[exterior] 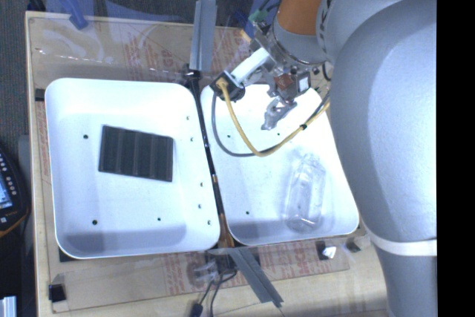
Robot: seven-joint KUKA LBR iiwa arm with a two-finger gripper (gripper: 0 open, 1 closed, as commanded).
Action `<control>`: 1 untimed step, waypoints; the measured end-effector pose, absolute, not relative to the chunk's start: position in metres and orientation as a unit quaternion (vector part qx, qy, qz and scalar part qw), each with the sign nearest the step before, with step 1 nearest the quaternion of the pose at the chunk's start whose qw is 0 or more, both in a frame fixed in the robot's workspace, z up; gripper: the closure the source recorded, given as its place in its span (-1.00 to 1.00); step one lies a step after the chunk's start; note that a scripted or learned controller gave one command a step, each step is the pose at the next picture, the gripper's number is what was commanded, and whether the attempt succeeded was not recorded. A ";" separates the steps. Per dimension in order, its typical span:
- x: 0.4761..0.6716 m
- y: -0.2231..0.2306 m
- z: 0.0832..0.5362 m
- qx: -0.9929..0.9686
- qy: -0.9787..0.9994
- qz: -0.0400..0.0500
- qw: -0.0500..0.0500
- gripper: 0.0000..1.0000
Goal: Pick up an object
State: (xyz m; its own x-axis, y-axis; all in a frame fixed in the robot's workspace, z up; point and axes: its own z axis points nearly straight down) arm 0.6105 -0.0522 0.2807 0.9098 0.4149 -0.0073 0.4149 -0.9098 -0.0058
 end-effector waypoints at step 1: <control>0.581 -0.136 0.315 -0.988 -0.152 0.001 0.000 -1.00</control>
